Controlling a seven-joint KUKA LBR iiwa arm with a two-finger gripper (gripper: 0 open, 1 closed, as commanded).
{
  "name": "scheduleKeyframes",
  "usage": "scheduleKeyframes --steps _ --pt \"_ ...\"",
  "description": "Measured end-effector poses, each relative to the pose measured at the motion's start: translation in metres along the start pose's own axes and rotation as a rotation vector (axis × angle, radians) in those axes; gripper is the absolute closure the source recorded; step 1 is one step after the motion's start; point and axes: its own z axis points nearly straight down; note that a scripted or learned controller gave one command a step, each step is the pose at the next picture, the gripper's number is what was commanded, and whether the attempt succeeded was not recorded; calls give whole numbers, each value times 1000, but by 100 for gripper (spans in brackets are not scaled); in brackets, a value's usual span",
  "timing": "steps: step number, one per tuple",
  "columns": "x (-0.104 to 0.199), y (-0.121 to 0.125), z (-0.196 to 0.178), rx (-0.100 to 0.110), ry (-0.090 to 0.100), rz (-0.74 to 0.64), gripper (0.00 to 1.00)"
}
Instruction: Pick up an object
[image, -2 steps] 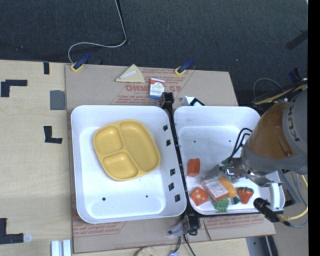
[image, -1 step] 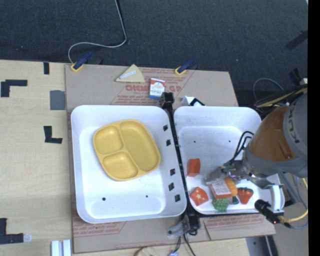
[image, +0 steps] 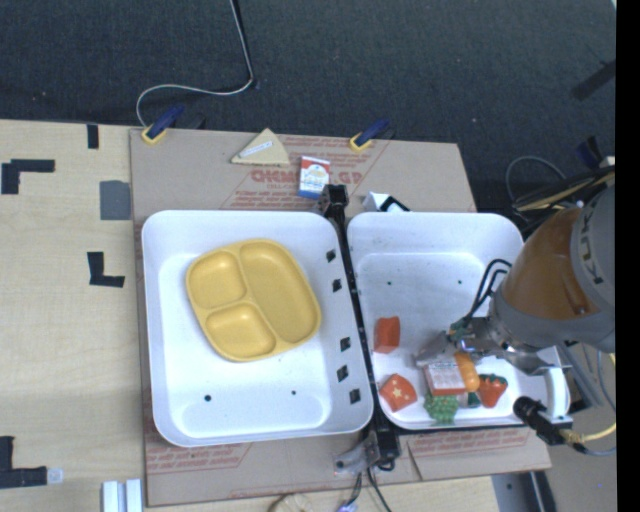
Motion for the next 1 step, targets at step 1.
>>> scheduleKeyframes --steps 1 --pt "85 20 -89 0 0 -2 100"
